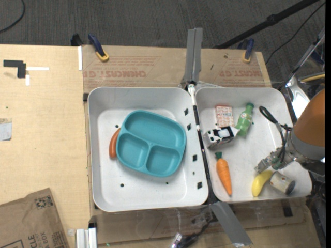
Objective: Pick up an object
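Yellow plastic banana [261,183] lies in the right white bin [243,92] touching a pale stubby cylinder [283,183], my tool [270,161] just above, spread unreadable to me; crowding could make my grab nudge both and slip.

Arm in from right, gripper [270,163] low, wrist angled down-left.

1. Robot lab/test bench: plywood top [36,138] w/ clamps [98,48], two white bins [98,154].
2. Grey carpet [129,9], cables [15,9], cardboard [31,221], toy food as test props.
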Motion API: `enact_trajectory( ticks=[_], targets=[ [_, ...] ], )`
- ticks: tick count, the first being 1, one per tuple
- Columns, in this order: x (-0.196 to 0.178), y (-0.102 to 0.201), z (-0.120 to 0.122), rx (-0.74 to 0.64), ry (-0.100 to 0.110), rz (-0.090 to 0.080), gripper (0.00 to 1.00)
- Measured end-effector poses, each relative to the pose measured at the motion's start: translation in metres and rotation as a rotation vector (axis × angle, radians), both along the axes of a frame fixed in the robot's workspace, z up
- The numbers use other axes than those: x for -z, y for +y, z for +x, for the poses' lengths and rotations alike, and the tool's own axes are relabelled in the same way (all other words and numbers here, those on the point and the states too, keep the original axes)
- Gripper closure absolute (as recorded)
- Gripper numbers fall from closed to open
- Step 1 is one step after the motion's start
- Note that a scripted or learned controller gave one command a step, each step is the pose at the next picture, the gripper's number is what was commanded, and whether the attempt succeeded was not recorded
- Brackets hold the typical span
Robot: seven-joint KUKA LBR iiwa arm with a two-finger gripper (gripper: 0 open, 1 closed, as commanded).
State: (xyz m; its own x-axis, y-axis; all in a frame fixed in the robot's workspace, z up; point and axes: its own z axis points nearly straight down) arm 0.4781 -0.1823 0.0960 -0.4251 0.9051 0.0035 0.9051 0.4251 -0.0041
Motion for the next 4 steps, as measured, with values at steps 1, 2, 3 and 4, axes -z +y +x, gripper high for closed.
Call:
enact_trajectory(
  ticks=[1,2,3,4],
  targets=[
    [0.0,0.0,0.0,0.0,0.0,0.0,0.0],
    [-0.006,-0.001,0.001,0.002,0.002,0.001,1.0],
    [-0.134,0.07,0.052,0.139,-0.001,-0.003,1.0],
    [-0.134,0.07,0.052,0.139,0.0,-0.004,0.0]
  ],
)
